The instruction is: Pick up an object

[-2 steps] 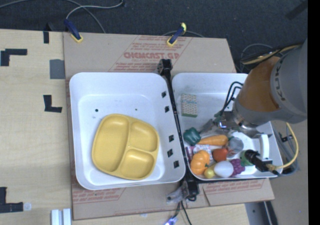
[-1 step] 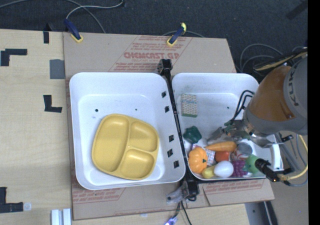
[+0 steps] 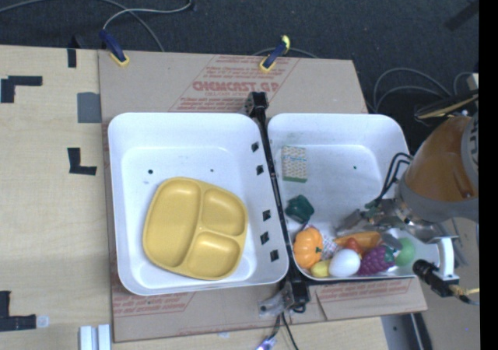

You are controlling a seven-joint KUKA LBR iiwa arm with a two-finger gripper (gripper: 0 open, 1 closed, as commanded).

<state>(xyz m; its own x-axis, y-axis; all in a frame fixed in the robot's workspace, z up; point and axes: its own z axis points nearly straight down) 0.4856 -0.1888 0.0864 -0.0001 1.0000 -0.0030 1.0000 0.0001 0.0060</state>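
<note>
Cardboard covers the counter (image 3: 47,208) under two shallow white bins set side by side, seen from above at a slant. My arm (image 3: 443,166), grey with an orange band, reaches in from the right, and my tool (image 3: 379,220) hangs low over the near right corner of the right bin (image 3: 342,134). Whether my tool is released or clenched I cannot tell, because its tip is lost among the clutter below it. The things I could pick up are bunched in that near corner of the right bin: a small orange pumpkin (image 3: 307,245) nearest the divider, a white egg (image 3: 344,263) just beside it toward the near edge, a purple grape bunch (image 3: 376,259) next to the egg, and a green piece (image 3: 405,253) at the far right. A dark green object (image 3: 299,206) lies near the divider, and a pale checked packet (image 3: 294,162) sits farther back. The left bin (image 3: 132,138) holds a yellow divided plate (image 3: 195,228) lying flat toward its near edge.
</note>
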